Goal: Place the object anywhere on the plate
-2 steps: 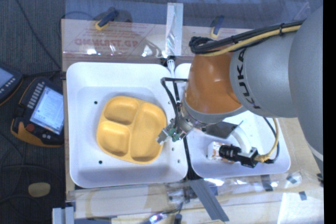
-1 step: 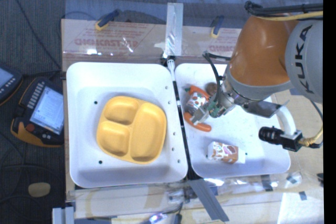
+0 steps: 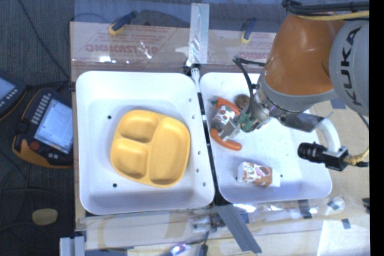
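Note:
A yellow plate (image 3: 150, 147) with three compartments lies in the left bin (image 3: 96, 189). In the right bin (image 3: 300, 186), my gripper (image 3: 227, 124) is low over a small cluster of toys near the bin's left wall. An orange carrot-like piece (image 3: 222, 104) lies just behind the gripper, and an orange sausage-shaped piece (image 3: 228, 142) lies just in front of it. A small white and brown packet (image 3: 255, 174) lies nearer the front of that bin, apart from the gripper. The arm's orange band (image 3: 300, 57) hides the back of the right bin.
A ridge between the two bins (image 3: 204, 129) separates the plate from the toys. A black cylinder (image 3: 321, 153) on the arm hangs over the right bin's right side. A teach pendant (image 3: 48, 129) lies on the floor at left.

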